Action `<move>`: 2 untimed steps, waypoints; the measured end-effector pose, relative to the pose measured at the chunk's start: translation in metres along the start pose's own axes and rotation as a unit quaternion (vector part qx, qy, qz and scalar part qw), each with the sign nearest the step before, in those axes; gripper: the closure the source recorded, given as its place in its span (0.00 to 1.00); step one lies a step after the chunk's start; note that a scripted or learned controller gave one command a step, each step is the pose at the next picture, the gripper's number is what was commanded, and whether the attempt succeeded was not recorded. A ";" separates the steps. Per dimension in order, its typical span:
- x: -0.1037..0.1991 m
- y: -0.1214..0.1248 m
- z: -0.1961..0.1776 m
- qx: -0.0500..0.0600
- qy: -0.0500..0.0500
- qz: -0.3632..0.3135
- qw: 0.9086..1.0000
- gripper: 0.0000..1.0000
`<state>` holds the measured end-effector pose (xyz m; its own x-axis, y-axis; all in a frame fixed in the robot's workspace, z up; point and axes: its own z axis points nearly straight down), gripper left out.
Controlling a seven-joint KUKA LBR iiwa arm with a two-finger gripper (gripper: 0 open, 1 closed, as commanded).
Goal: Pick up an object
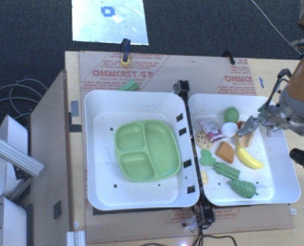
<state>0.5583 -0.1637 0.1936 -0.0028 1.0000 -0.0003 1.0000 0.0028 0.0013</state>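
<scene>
My gripper (247, 126) hangs low over the right bin (284, 183), in its upper middle, with the arm (300, 94) coming in from the right. Its tip is just right of a white ball (228, 130) and above a tan piece (244, 139). Nothing shows clearly held. Around it lie a green round fruit (231, 114), a pink packet (209, 127), a cookie (204, 140), an orange wedge (225, 151) and a yellow banana (249, 158).
Green vegetable toys (228, 171) and a leafy green one (243, 188) lie toward the right bin's front. The left bin (100, 117) holds a green divided plate (146, 150). A black divider with clips (188, 137) runs between the bins.
</scene>
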 end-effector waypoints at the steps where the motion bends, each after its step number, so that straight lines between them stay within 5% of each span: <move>1: 0.015 -0.003 0.111 -0.002 0.002 0.002 1.000 0.00; 2: 0.015 -0.037 0.104 -0.007 -0.001 0.002 1.000 0.00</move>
<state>0.5213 -0.1490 0.0893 0.0013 1.0000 -0.0032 0.9999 -0.0012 0.0163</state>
